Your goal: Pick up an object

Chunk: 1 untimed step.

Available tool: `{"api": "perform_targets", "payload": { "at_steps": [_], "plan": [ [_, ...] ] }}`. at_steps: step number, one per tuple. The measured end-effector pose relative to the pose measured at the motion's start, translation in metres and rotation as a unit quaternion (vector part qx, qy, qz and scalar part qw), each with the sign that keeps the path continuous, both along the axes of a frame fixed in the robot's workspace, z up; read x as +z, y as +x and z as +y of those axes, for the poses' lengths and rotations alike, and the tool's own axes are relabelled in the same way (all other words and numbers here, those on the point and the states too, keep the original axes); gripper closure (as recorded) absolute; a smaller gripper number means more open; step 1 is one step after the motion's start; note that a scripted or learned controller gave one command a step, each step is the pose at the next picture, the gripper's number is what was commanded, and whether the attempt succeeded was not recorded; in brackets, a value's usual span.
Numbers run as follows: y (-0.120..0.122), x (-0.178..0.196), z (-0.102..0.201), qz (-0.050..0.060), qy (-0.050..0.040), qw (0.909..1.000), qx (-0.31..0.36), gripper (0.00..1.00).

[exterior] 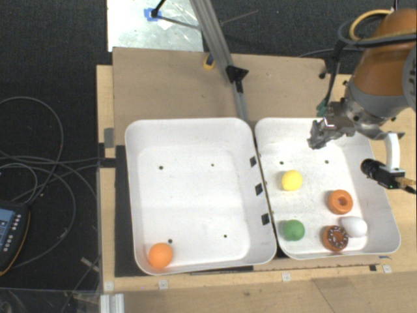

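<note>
My gripper (318, 137) hangs over the back of the right bin (273, 130), with nothing visible between its fingers. A yellow ball (292, 180) lies below it toward the bin's middle. Further forward in the same bin sit an orange ring (339, 201), a white egg-like object (354, 227), a brown sprinkled donut (335, 238) and a green ball (292, 230). An orange ball (159, 255) rests in the front left corner of the left bin (189, 128).
A grey metal pole (218, 41) slants across the bench behind the bins. Black clips (258, 188) sit along the seam between the bins. Cables and a pendant (10, 230) lie on the floor at left.
</note>
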State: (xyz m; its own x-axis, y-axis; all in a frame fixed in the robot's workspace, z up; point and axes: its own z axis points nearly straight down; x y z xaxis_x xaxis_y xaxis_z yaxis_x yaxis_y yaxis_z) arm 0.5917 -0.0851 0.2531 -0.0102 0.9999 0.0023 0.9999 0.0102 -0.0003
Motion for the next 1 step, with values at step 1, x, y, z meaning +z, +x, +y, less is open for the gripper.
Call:
{"api": "perform_targets", "payload": {
  "at_steps": [1],
  "plan": [
    [-0.0011, -0.0151, 0.0533, 0.0, -0.0002, 1.0, 0.0, 1.0]
  ]
}}
